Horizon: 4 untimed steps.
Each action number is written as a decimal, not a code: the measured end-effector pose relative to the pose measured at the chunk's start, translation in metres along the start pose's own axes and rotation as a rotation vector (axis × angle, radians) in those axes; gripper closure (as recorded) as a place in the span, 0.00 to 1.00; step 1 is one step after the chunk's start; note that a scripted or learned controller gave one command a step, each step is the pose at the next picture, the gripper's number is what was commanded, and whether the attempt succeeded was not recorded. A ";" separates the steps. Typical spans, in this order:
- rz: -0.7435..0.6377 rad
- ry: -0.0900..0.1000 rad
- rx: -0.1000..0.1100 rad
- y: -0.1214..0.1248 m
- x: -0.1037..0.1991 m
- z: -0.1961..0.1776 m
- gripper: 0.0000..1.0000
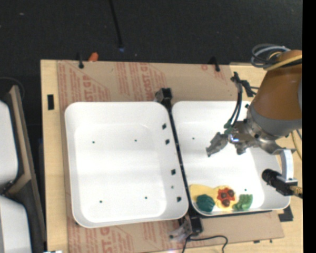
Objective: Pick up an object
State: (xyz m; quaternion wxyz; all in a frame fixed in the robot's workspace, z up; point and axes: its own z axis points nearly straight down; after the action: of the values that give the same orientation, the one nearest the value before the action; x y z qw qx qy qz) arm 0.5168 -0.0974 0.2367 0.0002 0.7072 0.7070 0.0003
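The left bin point(121, 162) sits well to the gripper's left with nothing for it to grasp, so it plays no part in the pick. Between the two bins runs a black divider point(174, 157), to the gripper's left too.

The gripper point(221, 144) hangs over the middle of the right bin point(200, 120), its dark fingers pointing down and leftward. Nothing shows between them; at this slant and blur I cannot tell whether they are spread or closed.

The objects lie in that bin's near corner, below the gripper and apart from it: a teal object point(204, 201) furthest left, a red object point(225, 195) beside it, a green object point(244, 202) furthest right. A yellow object point(213, 190) lies under or behind them, perhaps touching all three. Crowded against the wall like this, they probably leave little finger room, so the pick looks not yet begun.
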 end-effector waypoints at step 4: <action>0.002 -0.001 -0.001 -0.028 -0.020 0.110 0.00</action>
State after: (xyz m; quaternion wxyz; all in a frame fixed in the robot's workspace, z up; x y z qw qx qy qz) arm 0.4893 -0.1169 0.1269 0.0011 0.7080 0.7062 0.0004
